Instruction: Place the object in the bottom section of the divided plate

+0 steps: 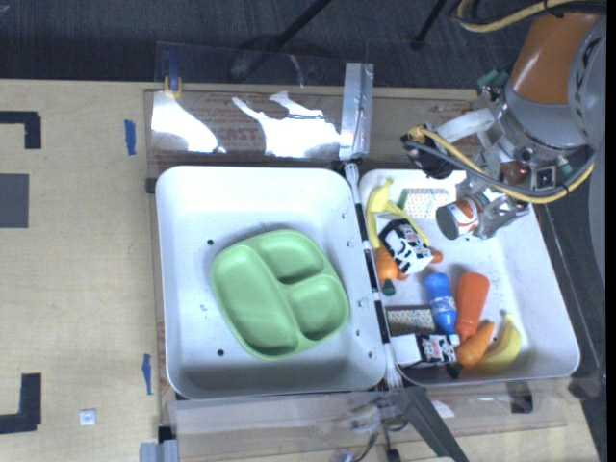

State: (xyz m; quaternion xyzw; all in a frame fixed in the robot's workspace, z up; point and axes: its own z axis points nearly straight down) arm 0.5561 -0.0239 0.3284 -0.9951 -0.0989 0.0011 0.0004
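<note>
The green divided plate (279,292) lies in the left white bin (192,200), with one large section and two smaller ones, all bare. My gripper (478,212) hangs over the upper part of the right bin (539,287), under the grey wrist with the orange band. A small grey and red can-like object (455,219) sits right at the gripper's tip; whether it is gripped is unclear. The plate is well to the left of the gripper, across the divider between the bins.
The right bin holds a yellow banana (379,200), a black-and-white toy (409,243), a blue bottle (441,302), an orange carrot-like piece (472,301), another yellow fruit (506,345) and a small box (438,347). Yellow cables (433,147) hang beside the wrist.
</note>
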